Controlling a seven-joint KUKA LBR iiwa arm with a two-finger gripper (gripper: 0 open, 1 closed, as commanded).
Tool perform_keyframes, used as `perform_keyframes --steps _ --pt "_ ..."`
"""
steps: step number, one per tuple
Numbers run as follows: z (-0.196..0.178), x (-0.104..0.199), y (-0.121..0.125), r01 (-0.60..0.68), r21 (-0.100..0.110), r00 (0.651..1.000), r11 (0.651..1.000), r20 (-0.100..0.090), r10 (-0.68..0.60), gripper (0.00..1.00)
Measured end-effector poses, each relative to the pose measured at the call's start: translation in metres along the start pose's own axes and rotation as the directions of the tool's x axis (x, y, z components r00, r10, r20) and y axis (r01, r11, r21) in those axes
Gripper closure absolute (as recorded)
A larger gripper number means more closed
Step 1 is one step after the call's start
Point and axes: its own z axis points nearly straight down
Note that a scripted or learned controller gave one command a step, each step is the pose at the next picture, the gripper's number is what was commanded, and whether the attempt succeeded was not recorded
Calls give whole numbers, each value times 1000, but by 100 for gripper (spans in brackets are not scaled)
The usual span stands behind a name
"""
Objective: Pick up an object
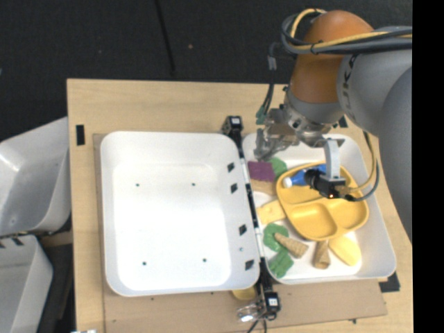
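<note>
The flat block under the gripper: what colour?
Purple; the block shows in the camera view.

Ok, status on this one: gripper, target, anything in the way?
Gripper low over right bin, above purple block. Nothing seen held. Yellow dish and green pieces crowd close beside.

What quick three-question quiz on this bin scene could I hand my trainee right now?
1. True or false: the gripper hangs over the right bin.
2. What colour is the block just below the gripper? A) purple B) red C) white
3. Fill in: the yellow dish lies in the ____ bin.

Key: 1 true; 2 A; 3 right. For comparison, the left bin sits beside it.
</note>
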Motion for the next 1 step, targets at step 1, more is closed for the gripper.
perform_keyframes --steps 1 --pt "-3 31 -52 2 4 1000 1000 -1 -2 100"
